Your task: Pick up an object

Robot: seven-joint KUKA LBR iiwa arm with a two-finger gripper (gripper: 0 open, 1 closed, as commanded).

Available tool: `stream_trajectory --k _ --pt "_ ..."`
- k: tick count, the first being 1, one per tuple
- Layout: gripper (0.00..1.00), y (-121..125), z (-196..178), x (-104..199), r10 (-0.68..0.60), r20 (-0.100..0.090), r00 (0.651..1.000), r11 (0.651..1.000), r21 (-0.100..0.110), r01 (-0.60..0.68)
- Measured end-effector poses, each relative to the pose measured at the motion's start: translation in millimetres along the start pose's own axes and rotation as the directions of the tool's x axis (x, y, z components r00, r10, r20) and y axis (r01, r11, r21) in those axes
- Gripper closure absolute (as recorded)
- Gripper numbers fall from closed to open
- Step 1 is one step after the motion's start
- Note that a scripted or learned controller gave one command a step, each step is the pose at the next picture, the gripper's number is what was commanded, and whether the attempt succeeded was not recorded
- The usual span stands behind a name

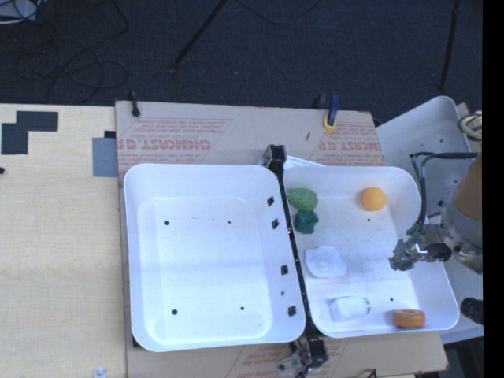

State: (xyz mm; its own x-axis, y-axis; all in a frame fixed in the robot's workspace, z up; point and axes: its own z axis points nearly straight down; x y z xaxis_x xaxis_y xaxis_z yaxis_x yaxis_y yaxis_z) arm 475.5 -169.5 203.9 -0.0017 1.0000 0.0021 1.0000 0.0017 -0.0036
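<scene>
Hovering at the right bin's point(429, 191) right rim, the pincer point(405, 256) grips nothing; its opening cannot be told. Inside lie an orange ball point(373, 198), green lumps point(303, 208), two white pieces point(324, 261) and an orange ring point(409, 318).

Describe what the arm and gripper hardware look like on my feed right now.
At the right edge, beside the right bin, the arm shows an orange-brown band above a grey wrist section. The gripper is small and metallic grey with dark parts. A thin black cable loops above it. No markings are readable at this resolution.
</scene>
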Motion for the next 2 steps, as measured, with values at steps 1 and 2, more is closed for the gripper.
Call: stream_trajectory --k 1,2 --pt "1.00 0 0 16 -0.001 0.000 1.000 1.000 0.000 0.001" --pt "1.00 0 -8 53 -0.002 -0.001 1.000 1.000 0.000 0.002"
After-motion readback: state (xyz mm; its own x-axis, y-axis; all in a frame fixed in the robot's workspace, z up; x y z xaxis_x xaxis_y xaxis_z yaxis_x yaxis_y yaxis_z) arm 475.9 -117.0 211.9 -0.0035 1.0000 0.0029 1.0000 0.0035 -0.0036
